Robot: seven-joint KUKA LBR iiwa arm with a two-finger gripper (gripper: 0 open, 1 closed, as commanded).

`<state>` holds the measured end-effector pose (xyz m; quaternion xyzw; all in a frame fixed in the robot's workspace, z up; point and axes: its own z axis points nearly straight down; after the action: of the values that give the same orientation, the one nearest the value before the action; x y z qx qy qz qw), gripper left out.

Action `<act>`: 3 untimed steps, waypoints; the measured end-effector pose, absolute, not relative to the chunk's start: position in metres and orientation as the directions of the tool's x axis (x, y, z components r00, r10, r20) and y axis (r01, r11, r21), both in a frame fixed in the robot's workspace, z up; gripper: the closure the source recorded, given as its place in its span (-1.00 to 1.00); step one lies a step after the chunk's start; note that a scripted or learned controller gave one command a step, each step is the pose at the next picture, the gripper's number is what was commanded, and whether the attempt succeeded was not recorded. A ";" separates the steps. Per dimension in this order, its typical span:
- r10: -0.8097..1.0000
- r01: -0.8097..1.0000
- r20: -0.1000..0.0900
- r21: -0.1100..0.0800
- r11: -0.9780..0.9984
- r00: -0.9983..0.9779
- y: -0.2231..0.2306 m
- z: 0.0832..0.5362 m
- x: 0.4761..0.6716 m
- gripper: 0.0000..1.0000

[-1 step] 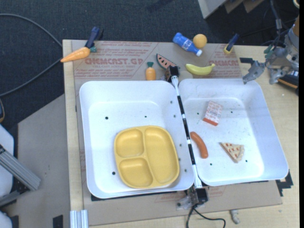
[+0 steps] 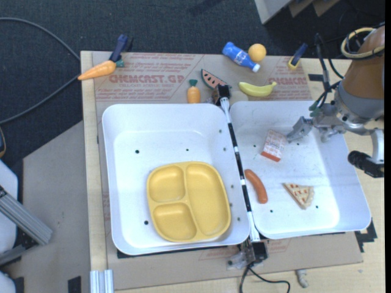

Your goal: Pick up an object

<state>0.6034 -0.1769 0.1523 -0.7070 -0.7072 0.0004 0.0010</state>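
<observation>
Over the right bin (image 2: 351, 188), near its two o'clock corner, my gripper (image 2: 313, 130) hangs with fingers spread wide — nothing between them. The red-and-white packet (image 2: 273, 146) lies just beside me, at eight o'clock — sausage (image 2: 256, 185) and pizza slice (image 2: 299, 195) lie farther down.

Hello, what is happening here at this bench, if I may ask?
A grey robot arm reaches in from the right and holds its claw over the right bin. Its fingers are spread and hold nothing. Just below it lies a small red and white packet; a sausage and a pizza slice lie nearer the front. The left bin holds a yellow divided plate.
</observation>
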 end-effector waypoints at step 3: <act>1.000 1.000 0.000 0.000 0.001 -0.001 -0.116 0.109 0.613 -1.00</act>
<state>0.6134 -0.1163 0.1086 -0.7068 -0.7074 -0.0003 0.0001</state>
